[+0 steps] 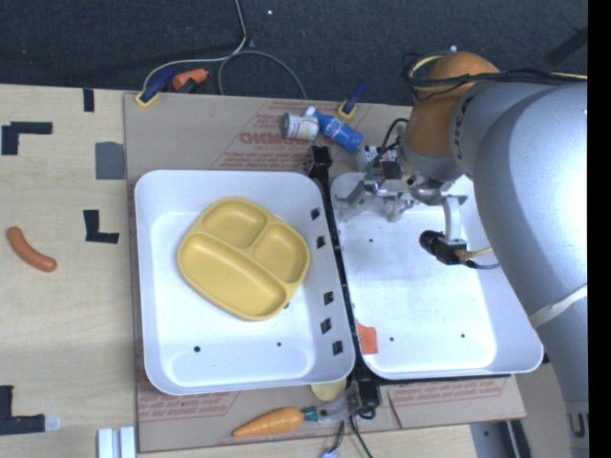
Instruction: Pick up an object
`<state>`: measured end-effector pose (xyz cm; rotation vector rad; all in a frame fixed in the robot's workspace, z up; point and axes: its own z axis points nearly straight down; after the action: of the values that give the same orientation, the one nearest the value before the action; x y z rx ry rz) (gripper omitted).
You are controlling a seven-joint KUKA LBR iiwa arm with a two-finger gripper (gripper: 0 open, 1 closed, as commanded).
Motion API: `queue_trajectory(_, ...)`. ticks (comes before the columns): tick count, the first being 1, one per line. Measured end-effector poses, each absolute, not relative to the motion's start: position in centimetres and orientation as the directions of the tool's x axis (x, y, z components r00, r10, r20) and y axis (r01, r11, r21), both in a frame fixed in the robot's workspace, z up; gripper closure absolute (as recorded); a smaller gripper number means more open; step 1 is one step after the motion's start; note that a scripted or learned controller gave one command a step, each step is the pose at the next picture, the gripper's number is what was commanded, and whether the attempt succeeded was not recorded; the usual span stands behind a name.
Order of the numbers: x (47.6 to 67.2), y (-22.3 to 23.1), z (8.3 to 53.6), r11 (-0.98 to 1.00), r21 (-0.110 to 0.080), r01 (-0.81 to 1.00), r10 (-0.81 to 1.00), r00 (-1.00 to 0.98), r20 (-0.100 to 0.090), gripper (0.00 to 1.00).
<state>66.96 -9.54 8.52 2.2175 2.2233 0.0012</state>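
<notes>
Yellow divided plate [244,256] is the only real candidate we see for picking up, lying flat in the left bin [158,342], tilted a little on the diagonal, its three compartments facing up. Going near to far: at the near edge of the bench a toy carrot [269,422] lies outside the bins, just beyond the left bin's near rim. A small orange tag [367,338] sits at the near left corner of the right bin [477,346]. At the far left, well apart from both bins, a toy sausage [31,249] rests on the tabletop. Farther back, the gripper [391,195] hangs over the far left part of the right bin, close to the divider between the bins; we cannot tell how its tool stands, since the wrist and cabling hide it, and we see nothing in its grasp. Beyond the bins a small blue and white bottle [323,127] lies on its side on the cardboard, and a clamp with an orange handle [172,83] sits at the far left corner. To do this step well, we judge the arm should cross the divider to the left and come down on the plate's raised rim or an inner ridge, because the flat, shallow body offers little else to pinch.
</notes>
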Motion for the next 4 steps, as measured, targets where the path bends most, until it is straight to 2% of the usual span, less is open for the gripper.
queue_trajectory(1, 53.3, -9.8, 8.8, -0.003, 0.002, 1.0, 1.0, 0.003, -0.001, 0.0)
queue_trajectory(2, 57.9, -4.2, 19.1, 0.008, 0.012, 1.0, 1.0, -0.008, 0.001, 0.0)
queue_trajectory(3, 51.2, -4.3, 18.4, 0.0, -0.006, 1.0, 1.0, 0.0, 0.0, 0.0)
queue_trajectory(4, 56.4, -9.9, 10.7, -0.003, -0.003, 1.0, 1.0, 0.003, -0.003, 0.0)
